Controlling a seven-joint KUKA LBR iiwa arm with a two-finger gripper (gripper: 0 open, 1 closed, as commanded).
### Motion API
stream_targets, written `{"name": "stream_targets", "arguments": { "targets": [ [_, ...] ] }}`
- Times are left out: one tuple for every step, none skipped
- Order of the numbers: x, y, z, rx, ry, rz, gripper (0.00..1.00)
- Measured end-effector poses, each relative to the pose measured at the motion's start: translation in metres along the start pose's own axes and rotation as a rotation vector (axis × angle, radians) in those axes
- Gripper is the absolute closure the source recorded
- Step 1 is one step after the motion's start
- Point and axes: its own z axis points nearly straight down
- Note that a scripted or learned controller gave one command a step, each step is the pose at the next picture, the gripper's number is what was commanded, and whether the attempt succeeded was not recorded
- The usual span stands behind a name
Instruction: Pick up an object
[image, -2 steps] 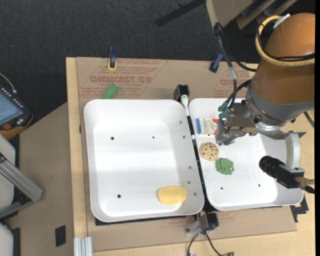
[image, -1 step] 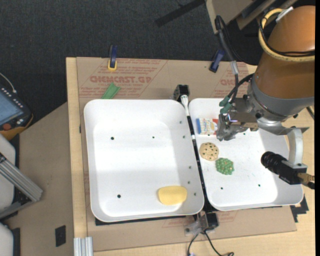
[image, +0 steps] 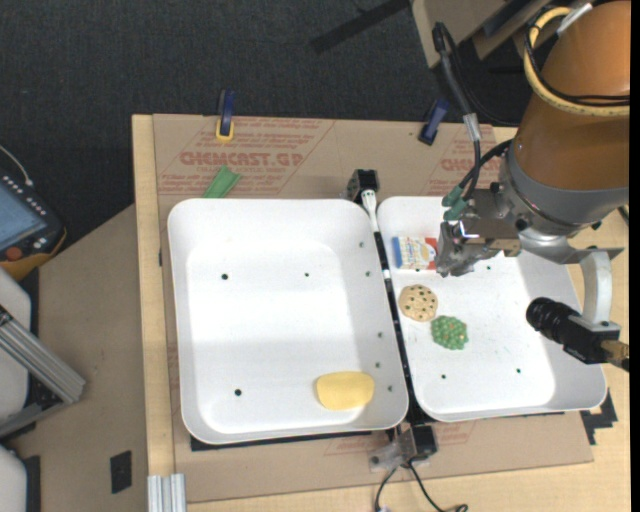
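My gripper hangs over the right bin, near its far left part, right beside a small white packet with red and blue print. Just below the gripper lie a round tan cookie with dark chips and a green knobbly piece. A yellow oval piece rests at the near edge of the left bin. Nothing shows between the fingers.
The two white bins stand side by side on a brown cardboard sheet. A black cylinder juts over the right bin's right side. A green strip and blue clamps lie at the far edge of the cardboard.
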Motion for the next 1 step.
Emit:
{"name": "stream_targets", "arguments": {
  "targets": [
    [0.0002, 0.0007, -0.0102, -0.002, -0.001, -0.001, 1.0]
  ]
}}
